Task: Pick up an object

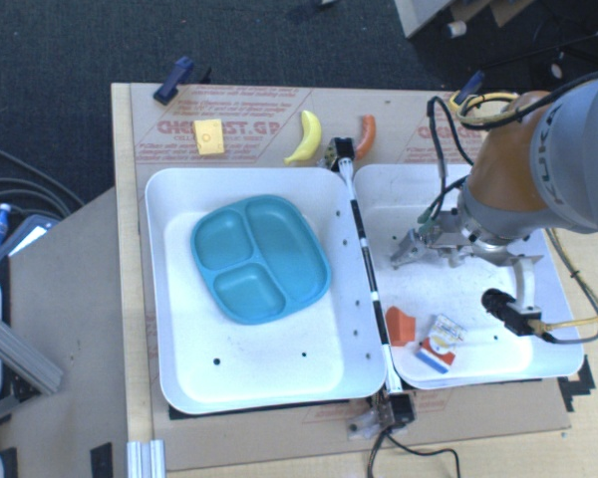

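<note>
The gripper [407, 250] hangs low in the right bin [399, 192], apparently spread and holding nothing. Toward the camera from it lie an orange block [400, 326] and a small packet [441, 343]; centre squarely over one before closing

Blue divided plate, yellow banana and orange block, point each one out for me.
Blue divided plastic plate [260, 258], camera view, the ridge where its compartments meet.
Yellow toy banana [305, 138], camera view, mid-curve of its body.
Small orange block [400, 326], camera view, its top face.
</note>
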You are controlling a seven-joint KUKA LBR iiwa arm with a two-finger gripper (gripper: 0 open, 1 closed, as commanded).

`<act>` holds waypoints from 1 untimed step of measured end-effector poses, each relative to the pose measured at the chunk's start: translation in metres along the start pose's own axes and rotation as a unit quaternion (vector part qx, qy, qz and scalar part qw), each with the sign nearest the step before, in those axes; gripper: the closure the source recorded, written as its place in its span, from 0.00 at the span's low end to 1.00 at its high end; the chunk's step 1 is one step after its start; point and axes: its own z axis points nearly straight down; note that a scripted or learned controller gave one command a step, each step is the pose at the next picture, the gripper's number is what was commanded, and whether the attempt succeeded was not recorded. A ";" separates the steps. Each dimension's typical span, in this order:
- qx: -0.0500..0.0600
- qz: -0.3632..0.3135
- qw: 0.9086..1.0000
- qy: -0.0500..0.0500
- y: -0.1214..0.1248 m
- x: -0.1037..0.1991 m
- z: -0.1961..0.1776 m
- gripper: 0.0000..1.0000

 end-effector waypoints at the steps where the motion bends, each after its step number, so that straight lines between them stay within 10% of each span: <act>1: 0.001 -0.001 1.000 0.000 0.054 -0.002 0.020 0.00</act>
